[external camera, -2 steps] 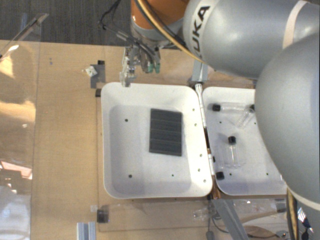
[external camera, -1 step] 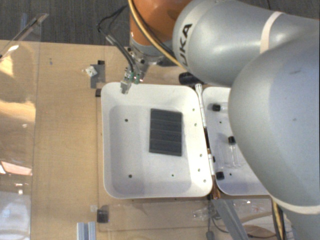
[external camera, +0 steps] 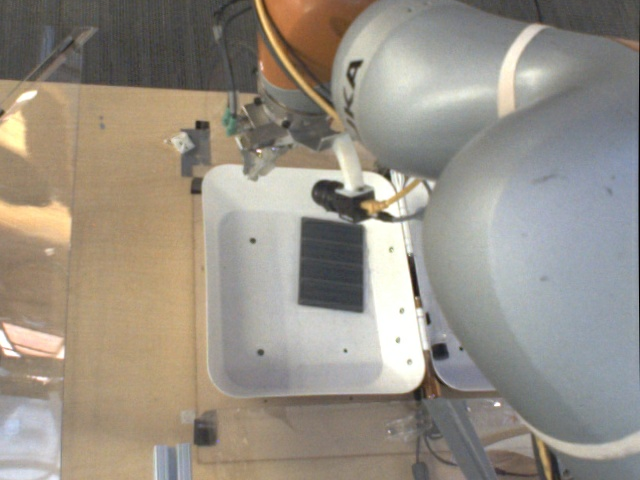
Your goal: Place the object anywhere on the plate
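Pale wooden desk [external camera: 120, 298] carries a white bin [external camera: 230, 358] with a dark ribbed plate [external camera: 332, 264] at its centre. At the bin's twelve o'clock rim hovers the gripper [external camera: 262, 153]; whether its fingers are parted I cannot tell. No object lies on the plate, so placing looks undone.

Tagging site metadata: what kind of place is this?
Likely a robotics lab bench, not a home or factory line: a KUKA arm reaches over a shallow white bin on a wooden bench, with a dark ridged plate inside the bin.
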Tool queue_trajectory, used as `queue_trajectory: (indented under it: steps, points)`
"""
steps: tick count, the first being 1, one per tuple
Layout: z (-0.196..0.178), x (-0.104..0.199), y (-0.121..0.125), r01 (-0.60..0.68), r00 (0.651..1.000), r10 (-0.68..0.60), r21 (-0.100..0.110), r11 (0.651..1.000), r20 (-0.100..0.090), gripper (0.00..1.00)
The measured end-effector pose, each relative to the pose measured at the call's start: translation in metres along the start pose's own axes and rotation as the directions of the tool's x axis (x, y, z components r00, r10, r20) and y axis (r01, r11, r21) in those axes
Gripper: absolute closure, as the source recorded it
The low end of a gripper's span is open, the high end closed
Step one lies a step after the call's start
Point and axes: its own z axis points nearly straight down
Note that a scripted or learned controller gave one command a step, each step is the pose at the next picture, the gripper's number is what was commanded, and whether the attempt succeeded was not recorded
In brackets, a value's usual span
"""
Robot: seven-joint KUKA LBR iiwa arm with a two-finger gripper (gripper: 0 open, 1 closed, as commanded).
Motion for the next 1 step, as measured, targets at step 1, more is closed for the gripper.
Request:
queue_trajectory:
  steps: [1]
  points:
    - [0.0348,-0.0198,0.0008,0.302,0.953,-0.302,0.0,0.953,-0.001,1.0]
